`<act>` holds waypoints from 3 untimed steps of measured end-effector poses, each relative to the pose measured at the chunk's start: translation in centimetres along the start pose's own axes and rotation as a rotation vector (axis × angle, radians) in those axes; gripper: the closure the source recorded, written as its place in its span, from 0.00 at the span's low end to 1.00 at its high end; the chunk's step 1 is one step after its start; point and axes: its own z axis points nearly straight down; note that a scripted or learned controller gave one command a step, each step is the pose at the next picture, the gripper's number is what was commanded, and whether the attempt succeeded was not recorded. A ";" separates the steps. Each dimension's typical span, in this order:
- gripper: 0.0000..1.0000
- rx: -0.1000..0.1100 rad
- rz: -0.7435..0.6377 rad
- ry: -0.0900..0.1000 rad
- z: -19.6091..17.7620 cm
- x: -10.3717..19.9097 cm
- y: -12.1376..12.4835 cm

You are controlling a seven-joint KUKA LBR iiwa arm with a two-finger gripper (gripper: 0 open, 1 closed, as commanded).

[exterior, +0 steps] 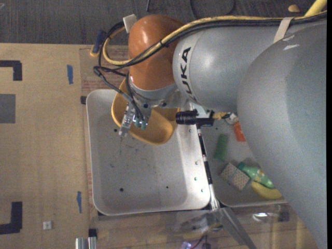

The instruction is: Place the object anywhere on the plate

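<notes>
The arm reaches in from the right and takes up much of the view; its orange band sits over the far edge of the left bin; yellow and black cables loop round the band's left side. Below the band the gripper points down and to the left, over the left edge of the plate; it is small and blurred, so I cannot tell if it is open or closed, nor if it carries anything.

The plate is yellow and lies in the far part of the left bin, partly hidden under the wrist; its near rim shows as a rounded curve against the white floor. The rest of that floor bears a few dark specks.

Which thing is the task's object cannot be told; the loose things seen lie in the right bin, apart from the plate. There a green bar lies near the wall between the bins; an orange piece lies just beyond it, by the arm; a chequered block lies nearer the front; a green and yellow toy lies just beside the block, partly under the arm.

Both bins stand on a brown bench marked with blue tape and black marks.
</notes>
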 end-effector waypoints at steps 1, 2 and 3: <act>1.00 -0.003 -0.035 -0.009 -9.4 -3.6 2.3; 1.00 -0.001 -0.051 -0.003 3.9 -0.9 1.0; 1.00 -0.002 -0.138 -0.007 6.4 1.5 0.0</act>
